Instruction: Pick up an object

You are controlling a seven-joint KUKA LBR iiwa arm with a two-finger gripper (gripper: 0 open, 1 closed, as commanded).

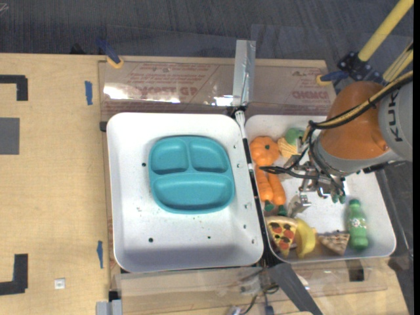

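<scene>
Candidate objs all sit in the right bin (387, 231), toy food crowded toward its left wall and near edge: an orange pumpkin (264, 149) at top, a carrot (271, 188) just below it, a pizza slice (282, 233) touching a banana (305, 236) at the near edge, then a bread-like wedge (335, 242) and a green bottle (357, 224) upright-ish near the right corner. A small yellowish piece (289, 148) and a green item (293, 136) lie beside the pumpkin (too small to name).

The crowding against the walls likely makes those pieces awkward to grasp; the bottle stands freer.

The gripper (306, 201) hangs low over the bin's bare middle, between carrot and bottle, w/ cables around it. Finger opening: can't tell, the metal parts blur together. Nothing is visibly between them, so no grasp can be claimed.

The left bin (125, 176) holds a teal divided plate (191, 174), well apart from the arm (357, 126).
</scene>
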